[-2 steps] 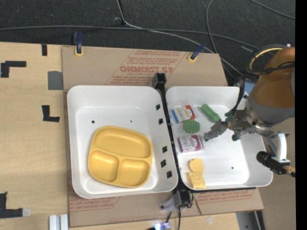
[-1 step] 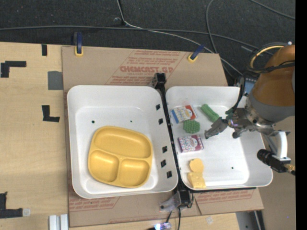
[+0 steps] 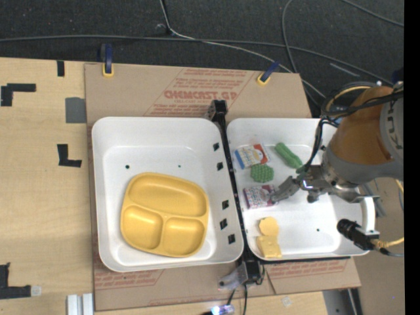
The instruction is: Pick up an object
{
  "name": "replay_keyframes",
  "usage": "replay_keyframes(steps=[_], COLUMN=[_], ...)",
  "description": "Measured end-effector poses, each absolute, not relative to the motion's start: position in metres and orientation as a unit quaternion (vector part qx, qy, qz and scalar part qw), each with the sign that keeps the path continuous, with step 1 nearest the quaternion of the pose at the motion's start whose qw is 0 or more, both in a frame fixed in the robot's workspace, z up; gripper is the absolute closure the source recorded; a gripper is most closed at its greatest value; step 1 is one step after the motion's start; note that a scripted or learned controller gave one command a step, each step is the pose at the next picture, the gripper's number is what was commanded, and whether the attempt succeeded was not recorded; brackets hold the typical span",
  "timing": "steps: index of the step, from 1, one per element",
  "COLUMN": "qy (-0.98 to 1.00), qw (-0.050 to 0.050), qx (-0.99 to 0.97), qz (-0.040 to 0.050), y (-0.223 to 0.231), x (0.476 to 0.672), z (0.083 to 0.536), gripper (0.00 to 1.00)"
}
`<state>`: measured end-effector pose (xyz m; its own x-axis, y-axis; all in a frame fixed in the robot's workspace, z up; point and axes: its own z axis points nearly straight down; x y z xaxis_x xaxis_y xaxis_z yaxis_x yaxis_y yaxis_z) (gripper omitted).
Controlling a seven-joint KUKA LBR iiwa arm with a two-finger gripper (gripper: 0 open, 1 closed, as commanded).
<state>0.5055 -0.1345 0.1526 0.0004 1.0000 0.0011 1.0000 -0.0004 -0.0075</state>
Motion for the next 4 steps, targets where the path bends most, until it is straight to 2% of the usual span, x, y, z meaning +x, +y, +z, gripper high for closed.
replay_keyframes(steps=[1,2,3,4], qy=[-0.707,-0.707,-0.707,-0.708], qw=[0.003,0.0,-0.002,-0.001], qx=[-0.707,-0.707,-0.707,-0.707], qz=[0.0021,0.0003,0.0,-0.0008], y=[-0.141,-0.141,-0.142,-0.135], x=[0.499,0.5,0.5,0.494], z=[0.093,0.085,0.096,0.153], gripper=[0.0,0.0,1.0,1.0])
